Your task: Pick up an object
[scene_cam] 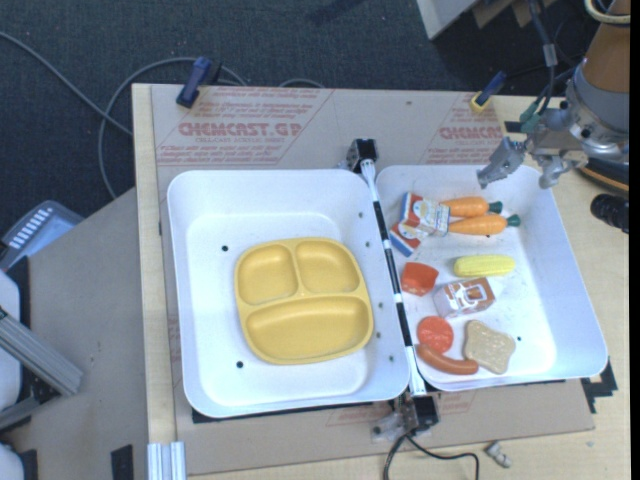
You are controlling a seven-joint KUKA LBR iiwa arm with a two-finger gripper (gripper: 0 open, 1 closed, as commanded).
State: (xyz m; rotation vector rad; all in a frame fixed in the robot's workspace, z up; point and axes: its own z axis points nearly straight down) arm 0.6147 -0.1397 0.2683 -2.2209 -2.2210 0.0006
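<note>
My gripper [524,168] hangs open over the far right corner of the right bin [575,298], with nothing between its fingers. Just in front of it lie two orange carrots [473,216] and a small carton [420,218]. Nearer the front are a yellow corn cob [484,265], a red pepper piece [419,278], a small wrapped package [467,295], a tomato [435,331], a sausage [447,363] and a slice of toast [488,347].
The left bin [200,298] holds a yellow divided tray [302,299]. A black divider rail [385,258] runs between the bins. Clamps [195,80] sit at the board's far edge.
</note>
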